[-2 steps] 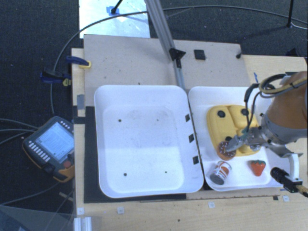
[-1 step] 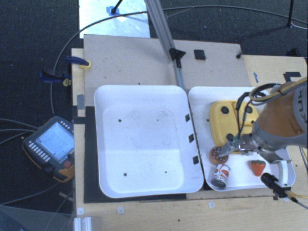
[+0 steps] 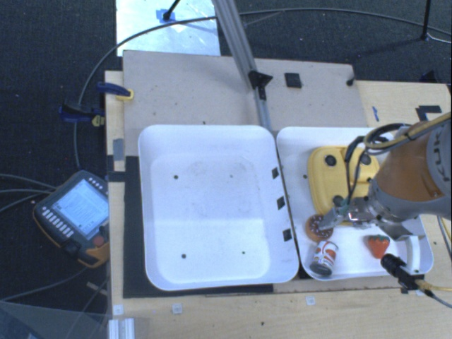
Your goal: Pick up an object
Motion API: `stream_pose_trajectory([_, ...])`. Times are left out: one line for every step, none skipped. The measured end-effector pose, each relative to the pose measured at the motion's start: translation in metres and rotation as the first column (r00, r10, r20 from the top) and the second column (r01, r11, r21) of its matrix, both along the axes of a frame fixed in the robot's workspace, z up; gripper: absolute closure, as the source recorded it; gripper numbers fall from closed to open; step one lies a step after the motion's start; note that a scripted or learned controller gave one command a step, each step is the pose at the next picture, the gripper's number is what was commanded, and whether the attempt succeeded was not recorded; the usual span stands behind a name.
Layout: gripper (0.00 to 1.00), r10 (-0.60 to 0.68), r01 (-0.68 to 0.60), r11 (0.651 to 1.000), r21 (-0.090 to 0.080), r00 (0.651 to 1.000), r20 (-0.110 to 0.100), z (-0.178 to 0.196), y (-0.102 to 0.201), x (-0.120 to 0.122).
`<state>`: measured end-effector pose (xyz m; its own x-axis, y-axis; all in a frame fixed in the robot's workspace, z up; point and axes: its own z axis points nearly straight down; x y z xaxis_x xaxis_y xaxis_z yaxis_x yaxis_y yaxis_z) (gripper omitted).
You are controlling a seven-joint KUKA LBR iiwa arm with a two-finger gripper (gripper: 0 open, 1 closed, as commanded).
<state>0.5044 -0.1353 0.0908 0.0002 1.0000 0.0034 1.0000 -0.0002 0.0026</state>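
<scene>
Approach step. The gripper (image 3: 337,214) hangs low in the right bin (image 3: 296,189), beside the yellow block (image 3: 326,175) and just above a small brown disc (image 3: 316,227); its opening cannot be told. Next: descend squarely onto one object, likely the disc.

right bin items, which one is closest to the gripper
The round brown object, just below-left of the gripper. The can and the red strawberry-like piece lie farther toward the bin's front edge.

A robotics lab: teach pendant (image 3: 73,219) on dark carpet, clamped bench (image 3: 212,90), loose cables (image 3: 92,83)
</scene>
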Motion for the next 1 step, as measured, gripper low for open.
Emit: stream_pose_trajectory([1.0, 0.004, -0.004, 1.0, 0.0, 1.0, 0.005, 0.0113, 0.0008, 0.0018])
